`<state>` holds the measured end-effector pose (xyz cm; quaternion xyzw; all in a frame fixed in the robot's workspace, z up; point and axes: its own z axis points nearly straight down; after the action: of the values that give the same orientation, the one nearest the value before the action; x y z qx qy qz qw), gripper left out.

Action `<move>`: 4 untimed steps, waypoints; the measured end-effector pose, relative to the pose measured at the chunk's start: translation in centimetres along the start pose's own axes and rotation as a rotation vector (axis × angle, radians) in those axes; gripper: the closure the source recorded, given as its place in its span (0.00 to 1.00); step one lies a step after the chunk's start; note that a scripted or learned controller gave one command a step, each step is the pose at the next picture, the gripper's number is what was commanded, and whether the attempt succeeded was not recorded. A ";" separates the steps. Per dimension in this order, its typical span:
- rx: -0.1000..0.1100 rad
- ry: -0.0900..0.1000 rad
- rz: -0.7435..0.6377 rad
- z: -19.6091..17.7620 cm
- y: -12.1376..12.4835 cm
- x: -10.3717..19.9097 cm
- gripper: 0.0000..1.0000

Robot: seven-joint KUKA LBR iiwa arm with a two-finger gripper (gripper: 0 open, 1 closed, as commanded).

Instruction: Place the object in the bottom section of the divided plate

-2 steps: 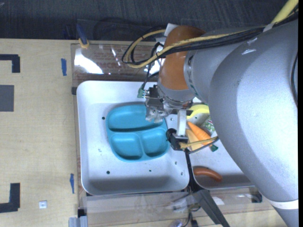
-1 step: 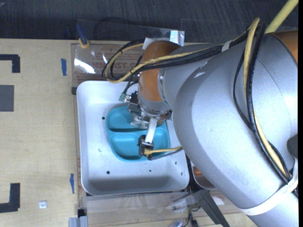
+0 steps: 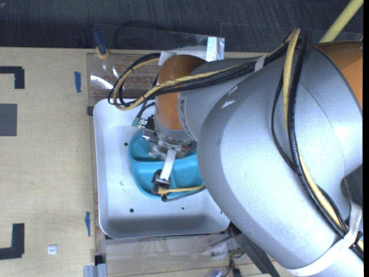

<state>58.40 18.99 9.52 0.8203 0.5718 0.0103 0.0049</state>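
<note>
One bin [image 3: 102,172], white and shallow, lies mid-frame on the tan bench [image 3: 46,154], and I reach into it from the right. My upper arm is the great grey bulk that covers the right half of the frame, from the top edge down to the lower right corner. From it my forearm runs left towards the centre, where the orange band sits just above my wrist. At that point I bend and point steeply down into the bin.

My claw [image 3: 168,148] hangs below the wrist, right over the blue plate [image 3: 141,157]. Whether it is open or closed I cannot tell, as my own wrist covers it from above. Yellow and black cables loop off the arm to the upper left and trail across my grey shell.

The plate lies in the right part of the bin, its rounded edge showing to the left of my claw and below it. My wrist hides the middle of the plate, so I cannot tell what lies there.
</note>
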 end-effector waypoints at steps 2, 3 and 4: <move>-0.001 0.005 -0.002 -1.1 0.0 0.2 1.00; 0.017 -0.011 -0.004 -9.2 0.7 -12.4 1.00; 0.025 -0.008 -0.382 -1.8 -0.3 -2.2 1.00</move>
<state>57.34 17.01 11.32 0.6968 0.7173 -0.0013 -0.0013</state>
